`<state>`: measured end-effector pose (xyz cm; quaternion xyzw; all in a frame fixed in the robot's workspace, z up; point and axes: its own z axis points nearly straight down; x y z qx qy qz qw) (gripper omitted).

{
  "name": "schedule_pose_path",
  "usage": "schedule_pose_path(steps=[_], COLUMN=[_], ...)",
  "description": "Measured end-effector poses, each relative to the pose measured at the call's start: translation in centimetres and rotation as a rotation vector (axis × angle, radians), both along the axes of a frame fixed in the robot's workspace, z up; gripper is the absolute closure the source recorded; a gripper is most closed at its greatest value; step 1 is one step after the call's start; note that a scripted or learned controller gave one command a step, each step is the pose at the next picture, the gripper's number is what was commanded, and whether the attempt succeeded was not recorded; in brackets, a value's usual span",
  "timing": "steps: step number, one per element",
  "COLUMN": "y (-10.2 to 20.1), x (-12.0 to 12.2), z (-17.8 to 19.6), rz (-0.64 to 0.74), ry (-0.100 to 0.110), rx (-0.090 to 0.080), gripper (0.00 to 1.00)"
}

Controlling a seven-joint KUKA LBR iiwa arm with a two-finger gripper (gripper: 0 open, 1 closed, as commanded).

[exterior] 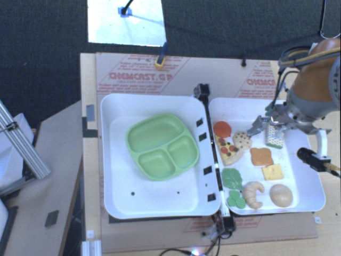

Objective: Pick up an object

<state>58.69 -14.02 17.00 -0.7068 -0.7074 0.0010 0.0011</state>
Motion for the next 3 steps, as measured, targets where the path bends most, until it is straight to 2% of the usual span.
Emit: schedule_pose_path(steps=[1,2,3], y=[-0.4,-0.3,-0.4], x=[0.6,0.7,0.8], z=[-5.9,-8.5,-7.4], rz=[0.0,0.0,0.0], ry=[0.0,-0.003,-0.007], rx=[0.001,0.001,-0.001], gripper=[0.0,0.0,1.0])
